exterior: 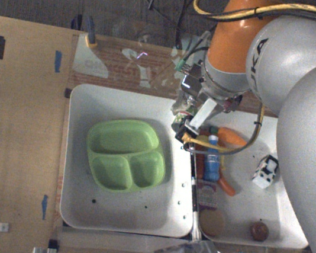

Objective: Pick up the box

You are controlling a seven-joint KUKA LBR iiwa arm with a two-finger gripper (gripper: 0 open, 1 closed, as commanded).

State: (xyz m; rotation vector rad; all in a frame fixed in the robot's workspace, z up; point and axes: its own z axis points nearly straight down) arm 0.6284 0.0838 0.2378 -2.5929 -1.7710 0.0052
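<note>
- The box (265, 171) is seen in the right bin (239, 210), toward that bin's right side and close to the large grey body of the arm (312, 64).
- It is a small white block with black marks on its faces. It is turned a little askew on the bin floor.
- The box is not touched by any other thing, and bare white floor is seen around it.
- The tool (183, 118) is found well apart from the box, up and to the left, over the wall where the two bins meet.
- Whether the tool is apart or together cannot be told, because it is seen from behind and partly hidden by the wrist. It also cannot be told whether anything is gripped.
- Between the tool and the box, a blue bottle (212, 162) is laid along the left side of the right bin.
- An orange piece (232, 136) is placed just above the bottle, and a smaller orange piece (227, 188) just below it to the right.
- Near the front edge of the same bin, a tan round thing (212, 221) and a dark brown round thing (259, 230) are seen, well apart from each other.
- In the left bin (89, 105), a green divided plate (127, 154) is laid flat.
- Both bins are carried by a pale wooden surface (13, 129).
</note>
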